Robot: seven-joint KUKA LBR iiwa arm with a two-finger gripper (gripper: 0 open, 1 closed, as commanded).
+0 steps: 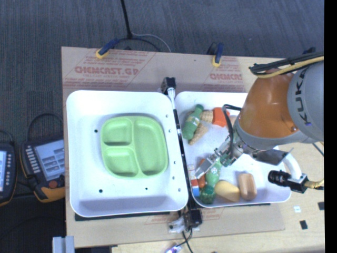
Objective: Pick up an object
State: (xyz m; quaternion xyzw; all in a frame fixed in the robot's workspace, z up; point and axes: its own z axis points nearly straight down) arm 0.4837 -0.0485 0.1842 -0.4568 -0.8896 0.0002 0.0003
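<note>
My gripper [210,163] reaches down into the right bin [274,196] from the right, under the orange wrist band. Its two silver fingers stand apart, so it is open, just above a small green object [211,179] near the bin's front left. I see nothing held between the fingers. Beside the green object lie a yellow rounded piece [227,191], a brown bread-like piece [246,186] and a red-orange piece [195,183]. Farther back lie a green bottle-shaped toy [191,120], a pale corn-like piece [199,134] and an orange piece [217,116].
The left bin [79,141] holds a light green divided plate [134,146]. A black divider runs between the bins [177,136]. The arm's body [274,115] covers the right bin's back right part. Clamps and cables sit along the bench's far edge.
</note>
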